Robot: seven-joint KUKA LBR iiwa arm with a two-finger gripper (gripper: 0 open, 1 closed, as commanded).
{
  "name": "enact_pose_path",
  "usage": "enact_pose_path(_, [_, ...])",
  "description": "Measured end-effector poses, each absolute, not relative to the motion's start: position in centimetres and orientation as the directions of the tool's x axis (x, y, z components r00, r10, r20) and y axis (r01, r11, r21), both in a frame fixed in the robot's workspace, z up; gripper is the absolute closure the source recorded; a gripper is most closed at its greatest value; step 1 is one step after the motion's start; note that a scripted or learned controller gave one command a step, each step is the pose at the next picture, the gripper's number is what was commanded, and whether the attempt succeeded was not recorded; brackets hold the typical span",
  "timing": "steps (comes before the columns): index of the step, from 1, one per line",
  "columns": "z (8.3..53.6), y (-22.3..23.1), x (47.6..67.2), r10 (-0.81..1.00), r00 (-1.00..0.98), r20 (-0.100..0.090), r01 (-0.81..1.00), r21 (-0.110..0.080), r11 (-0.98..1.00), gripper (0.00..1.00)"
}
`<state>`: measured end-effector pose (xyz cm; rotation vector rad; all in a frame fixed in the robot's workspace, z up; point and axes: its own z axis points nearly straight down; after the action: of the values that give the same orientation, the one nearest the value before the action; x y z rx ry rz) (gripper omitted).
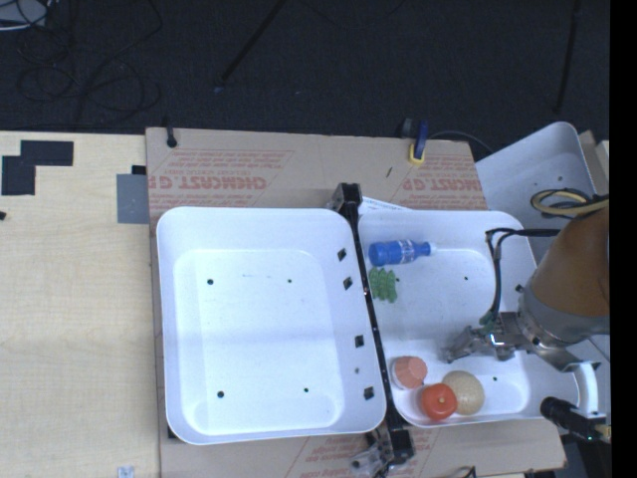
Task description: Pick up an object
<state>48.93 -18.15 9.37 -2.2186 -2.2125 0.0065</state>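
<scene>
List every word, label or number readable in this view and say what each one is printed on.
"CHEMCAST GP", upside down in red print, on the brown protective sheet behind the left bin.
A second red print of the same kind on the sheet behind the right bin: partly cut off, reads roughly "G P".
More red print on the sheet's front edge below the bins: too cropped to read.
The blue bottle: no legible label.

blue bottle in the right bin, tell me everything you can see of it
The blue bottle lies on its side near the far-left part of the right bin, its paler cap end pointing toward the view's right. It looks like plastic, small, with a light patch on its body. A small green thing lies just in front of it. The hand is well apart from it.
</scene>
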Motion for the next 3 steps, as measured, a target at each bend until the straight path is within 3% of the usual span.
enact_pose_path(1, [13.2,-10.1,56.9,1.000,-0.010,0.002,1.000,0.005,0.010,0.00])
enact_pose_path(2, [11.3,-16.0,57.7,1.000,0.001,-0.001,1.000,-0.001,-0.001,0.00])
enact_pose_path(3, [16.5,-21.6,58.4,1.000,0.003,-0.004,1.000,0.003,-0.003,0.00])
